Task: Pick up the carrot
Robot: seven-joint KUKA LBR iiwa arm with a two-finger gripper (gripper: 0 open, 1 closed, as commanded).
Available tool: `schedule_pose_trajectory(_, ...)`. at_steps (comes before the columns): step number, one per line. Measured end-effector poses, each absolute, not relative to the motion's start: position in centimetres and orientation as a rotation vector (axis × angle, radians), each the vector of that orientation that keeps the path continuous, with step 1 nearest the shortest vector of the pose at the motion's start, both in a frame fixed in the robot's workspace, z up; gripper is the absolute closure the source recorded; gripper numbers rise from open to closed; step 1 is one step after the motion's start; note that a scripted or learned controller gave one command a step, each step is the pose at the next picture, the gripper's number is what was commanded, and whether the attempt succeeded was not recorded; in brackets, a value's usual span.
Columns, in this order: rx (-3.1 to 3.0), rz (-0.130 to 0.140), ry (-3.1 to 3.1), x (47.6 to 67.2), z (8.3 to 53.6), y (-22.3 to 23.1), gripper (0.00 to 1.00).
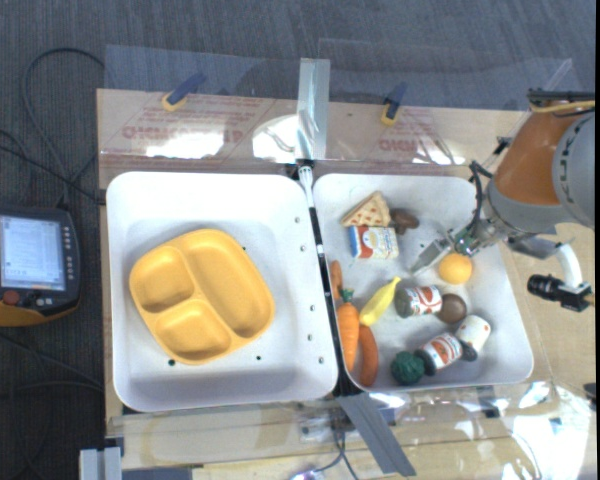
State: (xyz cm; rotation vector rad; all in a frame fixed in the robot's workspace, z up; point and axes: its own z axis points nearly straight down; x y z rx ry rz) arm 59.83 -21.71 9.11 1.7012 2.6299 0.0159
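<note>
Carrot (348,336) is parked against the right bin's (510,313) left wall, squeezed beside another orange veg. Pincer (442,250) hovers by the orange (455,269); its opening can't be made out. Probably best approached from above, aligned lengthwise.

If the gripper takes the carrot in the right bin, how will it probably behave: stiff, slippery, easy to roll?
The carrot looks like a smooth, tapered toy, so probably stiff and light, perhaps slippery. It lies against the right bin's wall beside another orange piece, so a push would likely wedge it. Its round shape suggests rolling once free.
</note>
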Motion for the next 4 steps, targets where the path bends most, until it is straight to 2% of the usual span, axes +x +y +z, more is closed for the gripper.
schedule_pose_trajectory(1,1.606,0.011,2.681,58.5,9.2,-21.9,0.0)
schedule_pose_trajectory(2,1.601,0.009,2.677,58.6,10.3,-21.9,1.0)
schedule_pose_trajectory(3,1.603,0.008,2.679,58.5,10.2,-21.9,0.0)
schedule_pose_trajectory(4,1.677,0.017,2.637,53.7,9.3,-21.8,0.0)
